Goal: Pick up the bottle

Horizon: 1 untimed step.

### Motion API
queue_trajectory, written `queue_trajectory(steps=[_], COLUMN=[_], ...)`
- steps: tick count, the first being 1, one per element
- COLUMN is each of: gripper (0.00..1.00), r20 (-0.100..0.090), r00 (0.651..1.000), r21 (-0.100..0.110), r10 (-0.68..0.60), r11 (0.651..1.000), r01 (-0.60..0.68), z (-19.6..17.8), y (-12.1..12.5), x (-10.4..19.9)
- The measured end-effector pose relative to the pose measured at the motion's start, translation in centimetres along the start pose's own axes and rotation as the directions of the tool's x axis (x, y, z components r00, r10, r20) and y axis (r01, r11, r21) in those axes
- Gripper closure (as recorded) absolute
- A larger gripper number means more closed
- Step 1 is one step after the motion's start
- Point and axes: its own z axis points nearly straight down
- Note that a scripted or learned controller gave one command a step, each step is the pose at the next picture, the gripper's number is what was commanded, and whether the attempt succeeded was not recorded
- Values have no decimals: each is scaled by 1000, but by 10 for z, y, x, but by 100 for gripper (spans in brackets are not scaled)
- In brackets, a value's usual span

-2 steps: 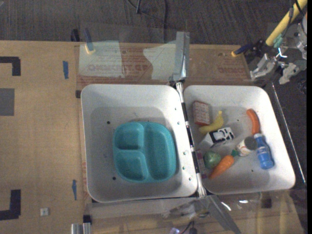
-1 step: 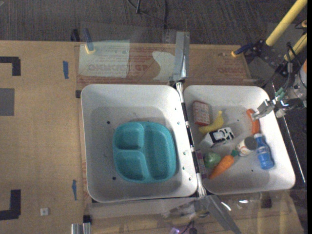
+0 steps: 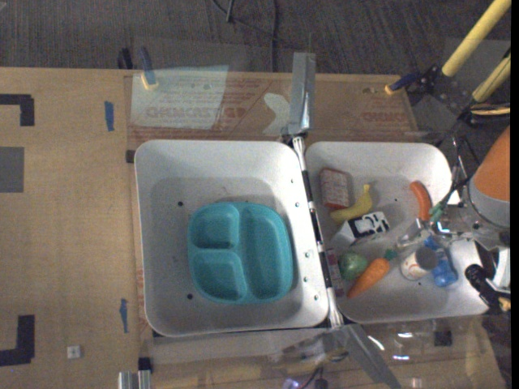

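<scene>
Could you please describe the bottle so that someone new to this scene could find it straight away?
Look in the right-hand white bin, near its front right corner, right of the carrot and under the gripper. The bottle lies there, pale and see-through with a blue end, while its neighbours are solid orange, green or yellow toy foods.

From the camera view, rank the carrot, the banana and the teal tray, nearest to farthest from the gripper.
Measured from the gripper in the right bin:
1. Carrot, toward the left bin and the near rim.
2. Banana, farther toward the left bin, near the divider.
3. Teal tray, in the left bin.
</scene>
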Motion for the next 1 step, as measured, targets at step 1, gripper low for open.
queue_trajectory(steps=[1], gripper=[100], r20=[7], r00=[1000], r21=[-4], r10=[7], r11=[1000], r01=[-6], z=[-10], y=[0], x=[-5])
